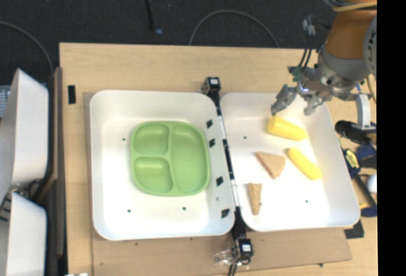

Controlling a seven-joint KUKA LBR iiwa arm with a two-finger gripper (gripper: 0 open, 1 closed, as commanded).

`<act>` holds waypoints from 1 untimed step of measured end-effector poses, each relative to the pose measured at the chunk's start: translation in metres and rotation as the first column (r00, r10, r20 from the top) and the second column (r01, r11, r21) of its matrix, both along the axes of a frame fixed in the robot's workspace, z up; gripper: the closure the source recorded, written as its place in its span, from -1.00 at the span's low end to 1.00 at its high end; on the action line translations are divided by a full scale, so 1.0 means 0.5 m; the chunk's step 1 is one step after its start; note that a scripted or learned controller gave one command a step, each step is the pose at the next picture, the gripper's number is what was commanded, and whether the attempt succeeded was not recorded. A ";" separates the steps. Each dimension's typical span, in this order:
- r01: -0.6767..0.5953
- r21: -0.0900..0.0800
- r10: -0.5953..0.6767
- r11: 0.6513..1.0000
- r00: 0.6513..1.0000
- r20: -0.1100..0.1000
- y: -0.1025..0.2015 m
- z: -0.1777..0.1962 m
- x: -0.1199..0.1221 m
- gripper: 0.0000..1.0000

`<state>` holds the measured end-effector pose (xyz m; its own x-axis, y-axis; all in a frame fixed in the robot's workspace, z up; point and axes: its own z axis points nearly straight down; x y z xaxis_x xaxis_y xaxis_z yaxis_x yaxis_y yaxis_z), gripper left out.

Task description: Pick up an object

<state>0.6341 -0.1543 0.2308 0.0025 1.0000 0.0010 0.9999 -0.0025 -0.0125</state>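
Light: bright, even, from overhead
Shadows: faint, soft under the yellow pieces (287,129)
Glare: white bins (108,217) nearly washed out
Focus: soft, slightly grainy throughout
Floor: dim, dark

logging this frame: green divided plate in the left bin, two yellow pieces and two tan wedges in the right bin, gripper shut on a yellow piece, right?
Not quite: in the camera view the gripper hangs open above the yellow piece, gripping nothing.
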 end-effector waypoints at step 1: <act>-0.003 -0.001 0.003 1.000 1.000 0.014 0.001 0.018 0.005 -1.00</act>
<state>0.6366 -0.1537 0.2398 0.0000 1.0000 -0.0002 1.0000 0.0000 0.0017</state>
